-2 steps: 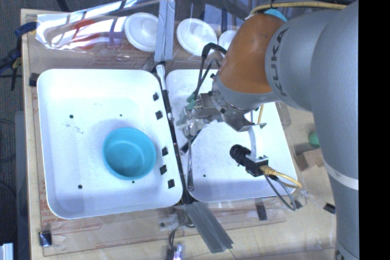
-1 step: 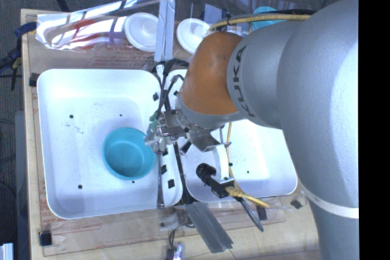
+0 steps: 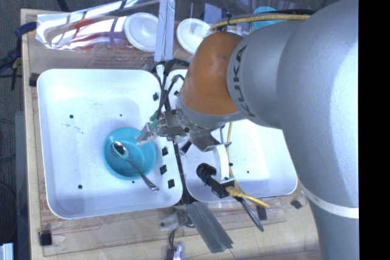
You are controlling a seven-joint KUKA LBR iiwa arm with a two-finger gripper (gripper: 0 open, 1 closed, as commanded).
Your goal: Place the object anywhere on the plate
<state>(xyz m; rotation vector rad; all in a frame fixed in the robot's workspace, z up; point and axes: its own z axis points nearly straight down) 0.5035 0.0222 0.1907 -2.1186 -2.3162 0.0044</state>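
Note:
A blue plate [image 3: 129, 158] lies in the left bin [image 3: 73, 131], towards its right side. A metal spoon [image 3: 131, 162] rests on the plate, its bowl near the plate's left part and its handle running down-right past the rim. My gripper [image 3: 149, 133] hangs just above the plate's upper right edge, close to the wall between the bins. Nothing shows in its grasp. The grey and orange arm reaches in from the right and hides much of the right bin [image 3: 268, 173].
Two white round lids [image 3: 143, 30] [image 3: 192, 33] lie behind the bins, beside a crinkled clear plastic sheet [image 3: 85, 24]. Black clips [image 3: 163, 167] line the rims where the two bins meet. The left half of the left bin is bare white floor.

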